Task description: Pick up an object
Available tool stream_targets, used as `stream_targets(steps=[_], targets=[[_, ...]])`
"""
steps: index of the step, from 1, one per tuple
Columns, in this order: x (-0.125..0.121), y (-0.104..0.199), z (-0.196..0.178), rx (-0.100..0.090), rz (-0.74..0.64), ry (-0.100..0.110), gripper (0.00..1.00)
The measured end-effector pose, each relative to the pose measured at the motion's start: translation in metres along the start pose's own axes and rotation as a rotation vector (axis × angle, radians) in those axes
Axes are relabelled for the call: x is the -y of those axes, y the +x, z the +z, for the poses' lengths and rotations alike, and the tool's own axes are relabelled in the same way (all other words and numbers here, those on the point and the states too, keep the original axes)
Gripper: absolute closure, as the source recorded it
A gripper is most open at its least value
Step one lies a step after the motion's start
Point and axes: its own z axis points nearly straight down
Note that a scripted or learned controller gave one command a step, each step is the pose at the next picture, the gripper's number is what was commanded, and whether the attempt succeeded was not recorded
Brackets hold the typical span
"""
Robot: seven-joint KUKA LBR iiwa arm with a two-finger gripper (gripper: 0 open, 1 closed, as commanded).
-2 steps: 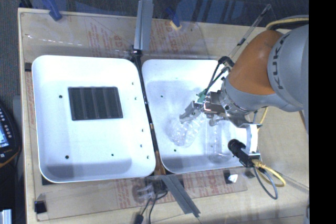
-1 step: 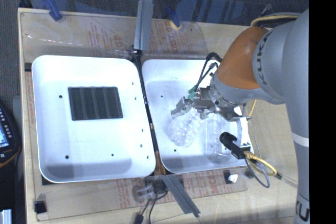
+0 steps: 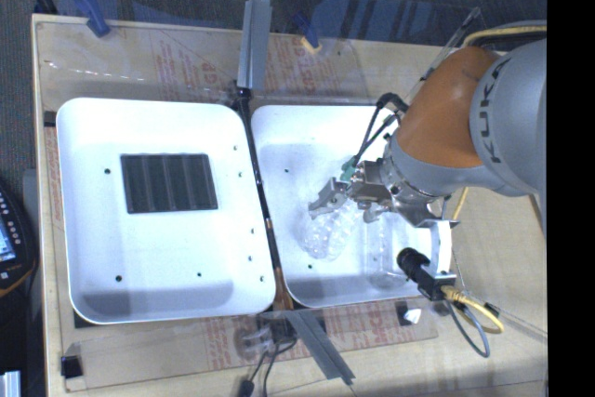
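My hand (image 3: pixel 346 200) hangs over clear plastic pieces (image 3: pixel 327 232) in the right bin (image 3: pixel 279 200); grip unreadable, so I'd descend squarely.

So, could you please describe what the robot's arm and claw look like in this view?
The arm is a rounded grey KUKA body with the maker's name in dark letters on its side and a broad orange band above the wrist. Thin dark cables loop down from the band to the claw, a small metallic grey assembly with a green spot near its top.
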Motion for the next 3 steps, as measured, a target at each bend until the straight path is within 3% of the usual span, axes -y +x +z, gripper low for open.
stream_targets(steps=[1,2,3], targets=[[-0.0288,-0.0172,0.0472,-0.002,-0.091,0.005,0.00],[-0.0297,-0.0173,0.0373,-0.002,-0.094,0.005,1.00],[-0.0297,-0.0173,0.0373,-0.002,-0.093,0.005,0.00]])
